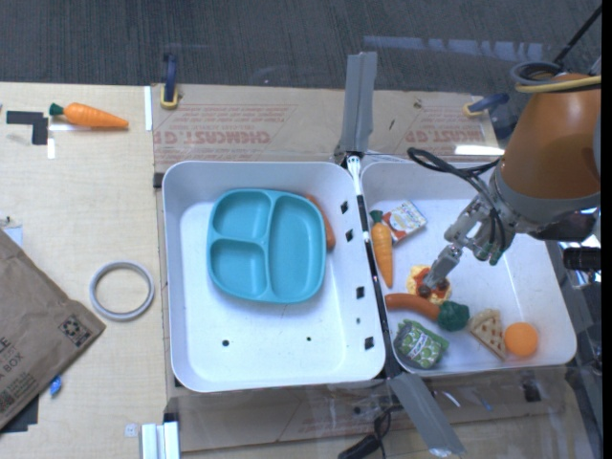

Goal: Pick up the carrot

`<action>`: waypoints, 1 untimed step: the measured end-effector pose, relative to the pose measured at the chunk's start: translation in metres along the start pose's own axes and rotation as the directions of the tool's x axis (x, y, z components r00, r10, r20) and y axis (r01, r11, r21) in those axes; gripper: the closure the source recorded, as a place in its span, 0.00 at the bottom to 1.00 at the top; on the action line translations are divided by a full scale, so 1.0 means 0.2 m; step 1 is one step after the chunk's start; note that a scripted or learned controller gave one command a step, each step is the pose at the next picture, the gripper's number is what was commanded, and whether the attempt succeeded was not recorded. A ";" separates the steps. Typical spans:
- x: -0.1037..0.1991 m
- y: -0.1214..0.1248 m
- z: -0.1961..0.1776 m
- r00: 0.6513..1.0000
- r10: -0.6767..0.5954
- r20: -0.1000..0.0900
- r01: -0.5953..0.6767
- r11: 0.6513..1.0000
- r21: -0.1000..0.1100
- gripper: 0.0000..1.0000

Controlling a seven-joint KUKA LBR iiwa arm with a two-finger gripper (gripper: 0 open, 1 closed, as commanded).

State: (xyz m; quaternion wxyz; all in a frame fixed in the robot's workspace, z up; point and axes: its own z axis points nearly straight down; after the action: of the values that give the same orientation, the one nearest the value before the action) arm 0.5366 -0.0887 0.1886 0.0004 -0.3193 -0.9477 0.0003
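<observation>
carrot [382, 252]: upper left of the right bin [545, 256], beside the divider
gripper [436, 285]: frame's centre right, over small toys; open or closed, cannot tell

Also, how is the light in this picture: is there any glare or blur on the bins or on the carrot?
In the camera view the light is even and soft. The white bins look bright, with only weak shadows under the blue plate. The carrot in the right bin is sharp enough to recognise. The gripper is slightly soft, and the orange band shows a mild sheen.
</observation>
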 end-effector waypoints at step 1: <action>0.11 -0.11 0.42 0.997 -0.080 0.007 0.080 0.997 -0.003 0.00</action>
State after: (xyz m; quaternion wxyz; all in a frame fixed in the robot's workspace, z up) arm 0.5068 -0.0931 0.1038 -0.0032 -0.2812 -0.9597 -0.0004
